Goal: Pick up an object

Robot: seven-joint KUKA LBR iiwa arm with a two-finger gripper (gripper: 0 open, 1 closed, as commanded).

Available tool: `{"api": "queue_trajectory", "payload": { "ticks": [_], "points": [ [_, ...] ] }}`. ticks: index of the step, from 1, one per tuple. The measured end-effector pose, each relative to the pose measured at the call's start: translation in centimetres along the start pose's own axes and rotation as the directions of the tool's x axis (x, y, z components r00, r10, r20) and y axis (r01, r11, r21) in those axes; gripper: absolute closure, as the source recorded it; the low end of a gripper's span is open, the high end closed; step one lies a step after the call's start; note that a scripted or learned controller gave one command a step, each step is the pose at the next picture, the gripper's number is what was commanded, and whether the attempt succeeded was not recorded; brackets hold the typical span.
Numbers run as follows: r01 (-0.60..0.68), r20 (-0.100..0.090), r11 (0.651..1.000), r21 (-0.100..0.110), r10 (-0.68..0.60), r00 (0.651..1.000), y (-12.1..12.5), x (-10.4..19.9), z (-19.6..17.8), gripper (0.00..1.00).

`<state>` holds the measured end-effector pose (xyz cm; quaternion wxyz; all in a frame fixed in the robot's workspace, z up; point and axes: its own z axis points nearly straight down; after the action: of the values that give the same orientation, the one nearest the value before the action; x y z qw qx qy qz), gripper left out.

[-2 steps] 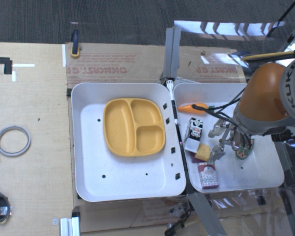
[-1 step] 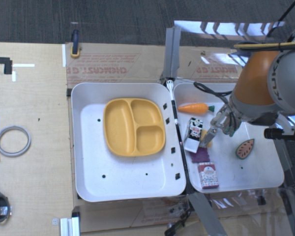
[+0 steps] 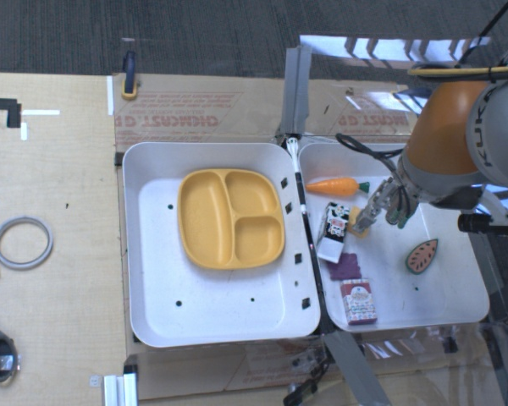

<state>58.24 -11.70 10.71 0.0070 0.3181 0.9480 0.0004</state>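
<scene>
The right bin holds an orange carrot near its back left, a black-and-white carton by the left wall, a purple piece below it, a red packet near the front, and a brown slice with a green edge to the right. My gripper hangs low over the bin, just right of the carton and below the carrot. A small yellow bit lies by its tip. Nothing is visibly held.
A yellow divided plate lies in the left bin. A grey tape ring rests on the bench at far left. The arm's orange band overhangs the right bin's back right corner.
</scene>
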Motion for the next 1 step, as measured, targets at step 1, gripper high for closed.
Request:
{"api": "queue_trajectory", "payload": {
  "ticks": [1],
  "points": [
    [-0.322,0.007,0.947,-0.007,0.322,0.947,4.57,-2.15,0.44,1.00]
  ]
}}
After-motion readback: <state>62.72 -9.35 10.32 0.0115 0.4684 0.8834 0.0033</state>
